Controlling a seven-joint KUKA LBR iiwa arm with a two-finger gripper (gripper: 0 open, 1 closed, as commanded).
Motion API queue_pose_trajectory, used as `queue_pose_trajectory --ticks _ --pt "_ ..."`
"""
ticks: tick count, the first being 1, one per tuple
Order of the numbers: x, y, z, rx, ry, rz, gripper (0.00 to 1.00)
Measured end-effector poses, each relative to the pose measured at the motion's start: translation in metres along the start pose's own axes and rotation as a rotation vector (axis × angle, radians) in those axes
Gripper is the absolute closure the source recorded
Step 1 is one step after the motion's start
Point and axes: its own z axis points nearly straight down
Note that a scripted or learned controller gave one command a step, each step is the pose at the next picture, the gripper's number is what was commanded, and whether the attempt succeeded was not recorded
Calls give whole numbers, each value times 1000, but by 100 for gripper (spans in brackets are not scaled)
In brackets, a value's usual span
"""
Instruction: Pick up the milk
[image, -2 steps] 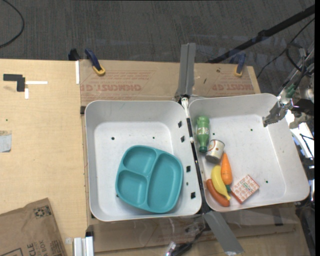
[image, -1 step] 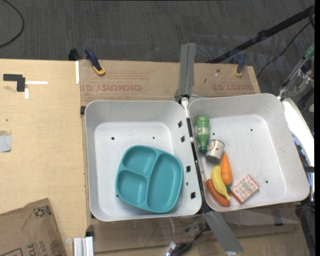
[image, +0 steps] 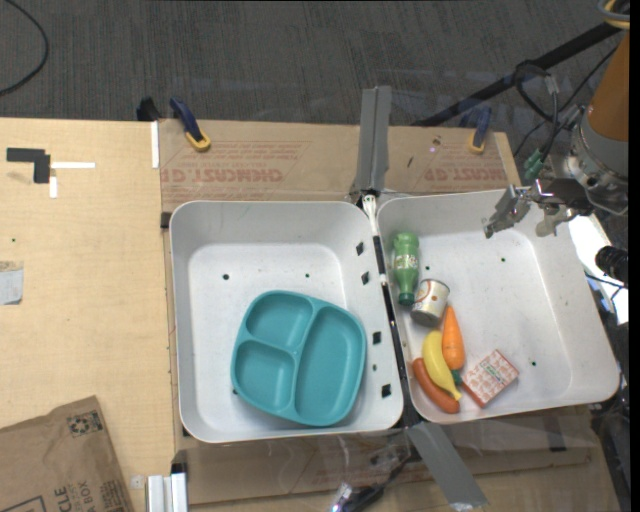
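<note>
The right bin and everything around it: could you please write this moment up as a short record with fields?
left bin: holds a teal divided plate
right bin: green bottle, small can, carrot, banana, milk carton, all clustered near its left side
milk carton: lying flat near the front edge, beside the banana, untouched
gripper: above the bin's far right corner, apart from the items, holding nothing
task status: milk not yet picked up

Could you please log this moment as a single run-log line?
task: pick up milk | gripper: over right bin's far edge, jaws open, holding nothing | milk carton: lying in right bin, untouched | status: not grasped
</note>
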Motion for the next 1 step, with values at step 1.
queue_pose_trajectory --ticks 1 --pt "4 -45 21 1 1 258 0"
